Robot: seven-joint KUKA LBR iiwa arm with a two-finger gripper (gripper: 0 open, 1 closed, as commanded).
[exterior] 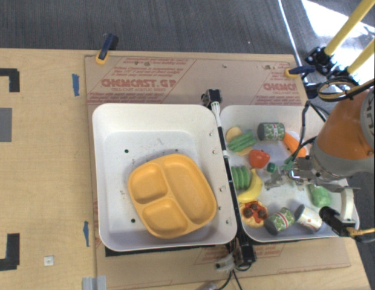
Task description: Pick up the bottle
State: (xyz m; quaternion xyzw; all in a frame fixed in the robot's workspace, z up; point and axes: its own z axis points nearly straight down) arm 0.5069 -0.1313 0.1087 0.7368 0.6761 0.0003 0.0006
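Note:
The bottle [282, 220] is a small grey-green one with a printed label and a dark cap. It lies on its side near the front wall of the right bin [278, 237]. My gripper [272, 176] hovers over the middle of that bin, pointing left. It is open, with nothing between its fingers. It stands about a hand's width behind the bottle, above the banana [251, 190]. The grey and orange wrist [348, 139] covers the bin's right side.
Around the bottle lie a pizza slice [254, 212], a white cup [309, 220], a green toy [320, 195], a tomato [258, 157], a carrot [290, 142] and a green can [271, 130]. The left bin [109, 138] holds a yellow divided plate [170, 193].

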